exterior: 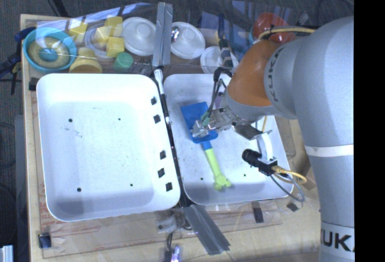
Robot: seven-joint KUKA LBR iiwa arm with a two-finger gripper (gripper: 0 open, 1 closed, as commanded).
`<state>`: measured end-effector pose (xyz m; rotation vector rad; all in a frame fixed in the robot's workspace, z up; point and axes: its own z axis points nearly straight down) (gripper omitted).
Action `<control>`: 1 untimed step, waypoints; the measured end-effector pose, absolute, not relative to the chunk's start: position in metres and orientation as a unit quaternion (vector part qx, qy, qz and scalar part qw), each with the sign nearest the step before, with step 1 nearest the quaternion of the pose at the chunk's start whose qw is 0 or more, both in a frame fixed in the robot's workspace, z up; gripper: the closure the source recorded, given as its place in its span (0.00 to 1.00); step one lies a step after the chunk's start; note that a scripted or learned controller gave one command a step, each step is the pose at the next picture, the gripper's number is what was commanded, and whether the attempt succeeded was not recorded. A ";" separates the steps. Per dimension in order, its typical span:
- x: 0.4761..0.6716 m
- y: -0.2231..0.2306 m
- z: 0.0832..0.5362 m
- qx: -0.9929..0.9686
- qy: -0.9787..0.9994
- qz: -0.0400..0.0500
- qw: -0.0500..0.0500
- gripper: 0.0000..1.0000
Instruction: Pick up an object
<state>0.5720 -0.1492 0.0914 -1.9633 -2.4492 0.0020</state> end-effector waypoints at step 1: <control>0.572 -0.149 0.091 -0.625 -0.780 0.001 0.001 0.00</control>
